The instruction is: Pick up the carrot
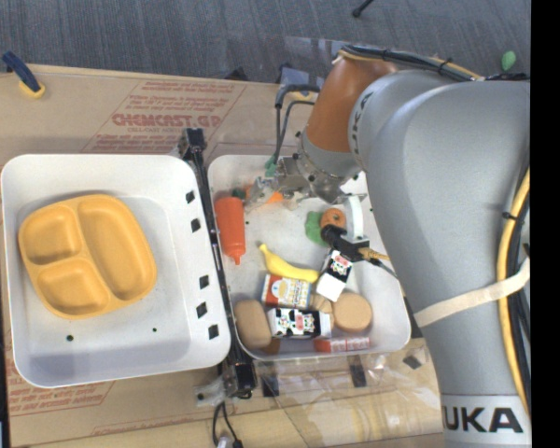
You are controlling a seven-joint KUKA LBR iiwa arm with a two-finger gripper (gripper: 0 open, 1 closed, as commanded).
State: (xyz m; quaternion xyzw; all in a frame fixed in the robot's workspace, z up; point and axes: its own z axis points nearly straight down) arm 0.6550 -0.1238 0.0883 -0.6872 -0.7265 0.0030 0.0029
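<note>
So, the carrot point(230, 227) is seen in the right bin point(395, 336), laid lengthwise along the left wall. The fat end is pointed toward the far side and the thin tip toward the near side. It's sat flat on the bin floor with nothing clamped on it.

The gripper point(269, 190) is found at the far end of that same bin, just beside the carrot's fat end and a bit to its right, though contact can't be made out. Whether it's open or closed honestly can't be told, since that spot is too cluttered and small. The arm point(448, 203) is stretched in from the right, and a good chunk of the bin's right side is covered by it.

The rest of the bin is pretty packed. A banana point(287, 265) is placed just right of the carrot's tip. Under it a red carton point(287, 291) is seen, with a black-and-white carton point(297, 323) nearer still. A bun point(253, 323) is tucked in the near left corner and a brown disc point(353, 313) is on the right. A green lump point(315, 225) is parked next to the arm.

In the left bin point(19, 362), a yellow tray point(86, 253) with three compartments is laid toward the left. Both bins are set on cardboard point(121, 101).
</note>
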